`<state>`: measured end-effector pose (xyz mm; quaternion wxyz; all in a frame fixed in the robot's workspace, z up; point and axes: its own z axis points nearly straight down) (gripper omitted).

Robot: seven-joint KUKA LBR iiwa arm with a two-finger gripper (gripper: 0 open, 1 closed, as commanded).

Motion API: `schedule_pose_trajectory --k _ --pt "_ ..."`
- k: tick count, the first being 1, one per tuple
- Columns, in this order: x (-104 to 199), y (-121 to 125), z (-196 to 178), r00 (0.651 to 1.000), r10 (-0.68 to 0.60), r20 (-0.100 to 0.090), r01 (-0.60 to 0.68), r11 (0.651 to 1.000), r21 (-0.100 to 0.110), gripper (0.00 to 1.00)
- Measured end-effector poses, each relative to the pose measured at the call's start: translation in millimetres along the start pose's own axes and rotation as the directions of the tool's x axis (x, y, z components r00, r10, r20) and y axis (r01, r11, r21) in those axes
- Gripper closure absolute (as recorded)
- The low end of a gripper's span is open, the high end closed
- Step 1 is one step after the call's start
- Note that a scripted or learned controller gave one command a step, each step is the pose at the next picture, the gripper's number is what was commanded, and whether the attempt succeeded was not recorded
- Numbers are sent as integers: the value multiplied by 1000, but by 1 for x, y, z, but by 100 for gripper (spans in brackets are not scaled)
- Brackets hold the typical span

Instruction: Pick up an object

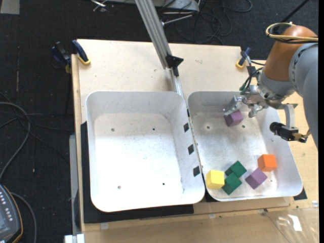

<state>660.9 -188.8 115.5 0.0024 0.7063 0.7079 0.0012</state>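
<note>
A small purple cube sits directly under the jaws, at their lower left tip, in the upper part of the right bin. It is a muted mauve block with a lighter top face and darker sides, tilted a little so one corner points toward the bin floor. Its top edge meets the metal fingers, and it looks pinched between them and raised just off the white floor, though its shadow is too faint to settle that. The jaws are closed down to about the width of the cube, with grey finger parts visible on either side of its upper half. The arm comes in from behind the jaws, its orange band above the wrist. Well below the jaws, along the near wall of the same bin, lie a yellow cube, two green blocks touching each other, a second purple cube and an orange cube. The left bin lies far off to the jaws' left on the bench.
</note>
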Motion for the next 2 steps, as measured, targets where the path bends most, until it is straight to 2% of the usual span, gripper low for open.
schedule_pose_trajectory --k 1,2 --pt "0 0 -8 1000 -2 1 2 1000 1 100" --pt "9 2 -102 1000 -1 1 1 1000 -4 100"
